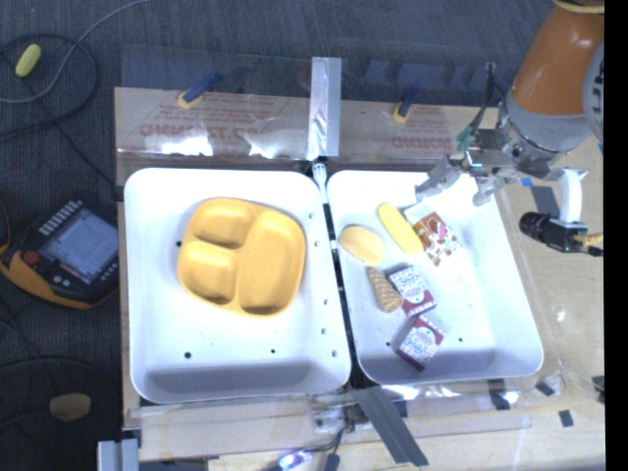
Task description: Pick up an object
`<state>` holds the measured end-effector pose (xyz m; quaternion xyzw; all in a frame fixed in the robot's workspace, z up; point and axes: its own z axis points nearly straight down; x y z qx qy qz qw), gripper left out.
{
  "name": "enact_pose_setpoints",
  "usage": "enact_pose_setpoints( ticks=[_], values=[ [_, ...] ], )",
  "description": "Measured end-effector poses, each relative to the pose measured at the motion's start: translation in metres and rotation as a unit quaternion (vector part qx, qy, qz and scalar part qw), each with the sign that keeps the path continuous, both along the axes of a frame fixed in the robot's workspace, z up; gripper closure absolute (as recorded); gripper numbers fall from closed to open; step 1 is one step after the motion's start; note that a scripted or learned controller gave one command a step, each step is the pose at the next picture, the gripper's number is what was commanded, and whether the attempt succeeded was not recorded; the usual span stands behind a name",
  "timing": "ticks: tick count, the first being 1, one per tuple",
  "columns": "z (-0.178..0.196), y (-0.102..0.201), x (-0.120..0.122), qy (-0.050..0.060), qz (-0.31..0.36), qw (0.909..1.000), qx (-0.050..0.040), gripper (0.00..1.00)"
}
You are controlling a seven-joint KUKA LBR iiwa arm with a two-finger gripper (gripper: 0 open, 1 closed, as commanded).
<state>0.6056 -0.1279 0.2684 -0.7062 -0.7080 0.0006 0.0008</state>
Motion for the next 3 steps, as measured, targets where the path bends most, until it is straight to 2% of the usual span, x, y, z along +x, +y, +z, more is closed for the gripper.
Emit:
enact_pose_setpoints(
  ticks=[1,2,3],
  values=[
    [-0.095,-0.034,0.028,0.001,-0.008,1.0,-0.0016,0.0],
    [-0.167,-0.046,0.036,-0.007,0.048,0.9988,-0.0017,0.0],
    [-0.154,-0.047,0.038,-0.009,0.047,0.9988,-0.0025,1.0]
  ],
)
